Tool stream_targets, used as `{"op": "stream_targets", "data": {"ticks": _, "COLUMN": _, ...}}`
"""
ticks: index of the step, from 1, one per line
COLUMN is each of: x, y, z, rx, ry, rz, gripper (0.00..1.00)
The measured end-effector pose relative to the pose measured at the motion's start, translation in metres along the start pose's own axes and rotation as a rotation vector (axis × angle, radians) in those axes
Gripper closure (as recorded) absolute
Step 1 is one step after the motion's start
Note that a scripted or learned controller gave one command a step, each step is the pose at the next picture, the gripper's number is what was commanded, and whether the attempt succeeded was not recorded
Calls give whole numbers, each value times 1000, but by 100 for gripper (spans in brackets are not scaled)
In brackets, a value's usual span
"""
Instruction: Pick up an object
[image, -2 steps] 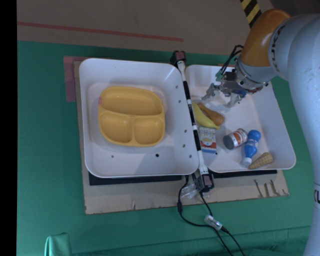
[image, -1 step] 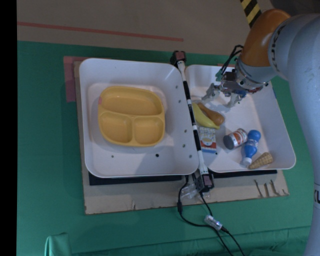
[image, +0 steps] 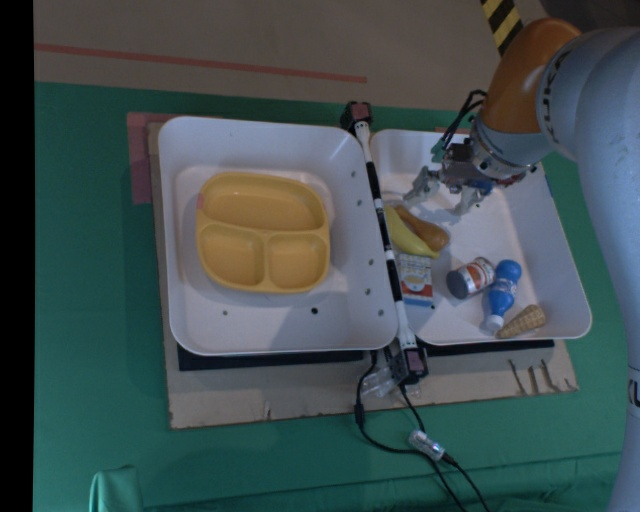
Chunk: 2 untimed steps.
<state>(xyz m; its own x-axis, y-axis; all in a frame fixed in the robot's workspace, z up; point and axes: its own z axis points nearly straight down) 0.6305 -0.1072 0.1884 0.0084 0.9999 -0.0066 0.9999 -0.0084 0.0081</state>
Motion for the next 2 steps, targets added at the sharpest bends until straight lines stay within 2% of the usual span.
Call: {"op": "stream_targets", "data": {"ticks": 2, "x": 0, "y": 0, "z": 0, "rx": 0, "ry": 0, "rz": 0, "gripper": 0}}
